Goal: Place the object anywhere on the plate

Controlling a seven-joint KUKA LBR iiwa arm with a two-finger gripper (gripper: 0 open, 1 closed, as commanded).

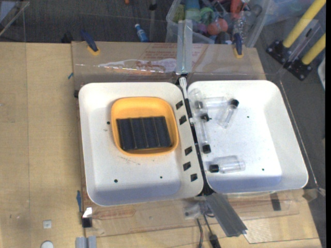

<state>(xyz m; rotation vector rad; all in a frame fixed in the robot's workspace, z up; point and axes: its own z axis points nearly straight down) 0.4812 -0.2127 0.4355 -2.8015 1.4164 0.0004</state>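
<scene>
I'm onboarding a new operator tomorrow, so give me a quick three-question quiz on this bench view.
1. True or false: the dark ridged block lies on the orange plate in the left bin.
2. Which bin holds the clear vials with black caps? A) left bin B) right bin C) both
3. Fill in: the vial nearest the front of the right bin lies on its ____.

Key: 1 true. 2 B. 3 side.
</scene>
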